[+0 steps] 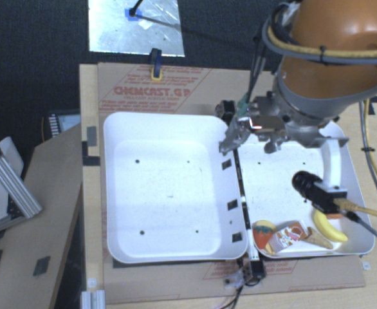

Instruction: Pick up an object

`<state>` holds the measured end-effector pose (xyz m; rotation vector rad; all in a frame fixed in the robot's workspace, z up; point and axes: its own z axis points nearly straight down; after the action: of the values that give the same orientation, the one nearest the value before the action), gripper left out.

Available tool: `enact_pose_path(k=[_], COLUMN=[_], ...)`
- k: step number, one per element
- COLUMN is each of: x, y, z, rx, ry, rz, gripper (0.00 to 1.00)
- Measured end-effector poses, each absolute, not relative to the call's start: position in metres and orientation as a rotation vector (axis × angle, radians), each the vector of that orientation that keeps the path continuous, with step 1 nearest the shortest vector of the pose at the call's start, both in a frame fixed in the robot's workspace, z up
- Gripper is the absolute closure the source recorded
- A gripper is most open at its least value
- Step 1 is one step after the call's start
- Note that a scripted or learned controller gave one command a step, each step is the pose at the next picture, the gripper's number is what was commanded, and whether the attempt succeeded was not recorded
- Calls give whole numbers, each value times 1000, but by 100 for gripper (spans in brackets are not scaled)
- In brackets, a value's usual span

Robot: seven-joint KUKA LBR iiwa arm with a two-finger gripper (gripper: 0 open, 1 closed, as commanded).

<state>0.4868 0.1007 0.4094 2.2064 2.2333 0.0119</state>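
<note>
The banana (pixel 330 229) lay at five o'clock in the right bin (pixel 272 192), just beside a printed packet (pixel 286 237) at its nine o'clock. It looked light, firm and a bit slick, likely a toy; I'd take it across the middle. The gripper (pixel 249 145) hung at eleven o'clock of that bin, spread apart and holding nothing. I couldn't make out what the orange lump (pixel 263 233) by the packet was.
</note>
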Motion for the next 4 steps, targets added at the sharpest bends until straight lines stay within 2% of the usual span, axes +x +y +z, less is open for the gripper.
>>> enact_pose_path(k=[1,2,3,4], x=[493,487,490,487], y=[-18,-35,51,-25], z=[312,361,456,467], rx=[2234,2218,2204,2224], ry=[2210,2216,2230,2213], rz=[-12,7,19,3], gripper=[0,0,0,0])
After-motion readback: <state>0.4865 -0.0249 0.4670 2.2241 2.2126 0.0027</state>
